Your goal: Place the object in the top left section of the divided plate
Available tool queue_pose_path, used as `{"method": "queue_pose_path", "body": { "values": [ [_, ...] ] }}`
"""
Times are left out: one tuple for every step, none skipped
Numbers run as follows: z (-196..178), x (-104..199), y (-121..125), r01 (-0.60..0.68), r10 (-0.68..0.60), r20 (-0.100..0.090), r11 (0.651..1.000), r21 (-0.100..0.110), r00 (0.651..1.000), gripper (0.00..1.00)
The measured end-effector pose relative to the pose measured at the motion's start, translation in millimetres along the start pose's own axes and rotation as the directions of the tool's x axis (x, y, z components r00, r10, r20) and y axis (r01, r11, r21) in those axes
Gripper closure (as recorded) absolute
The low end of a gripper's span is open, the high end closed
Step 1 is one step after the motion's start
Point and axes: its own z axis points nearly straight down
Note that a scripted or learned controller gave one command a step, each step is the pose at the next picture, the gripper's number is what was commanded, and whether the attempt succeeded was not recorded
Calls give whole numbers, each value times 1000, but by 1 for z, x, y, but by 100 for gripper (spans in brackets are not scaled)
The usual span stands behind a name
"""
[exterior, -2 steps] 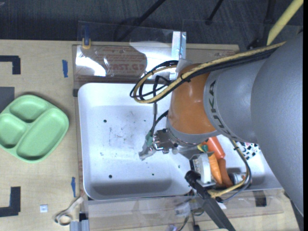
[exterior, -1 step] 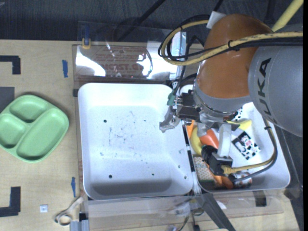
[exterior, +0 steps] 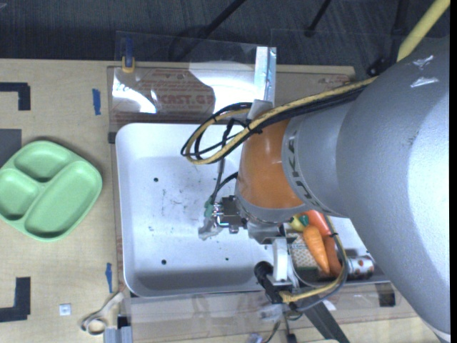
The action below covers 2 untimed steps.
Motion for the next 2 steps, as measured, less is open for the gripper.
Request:
{"method": "queue_pose_path", "body": {
  "values": [
    [57, 13, 24, 2, -2, -3, 1000, -5, 1000, 0],
    [47, 13, 25, 0, 0, -4, 1000, -6, 1000, 100]
  ]
}}
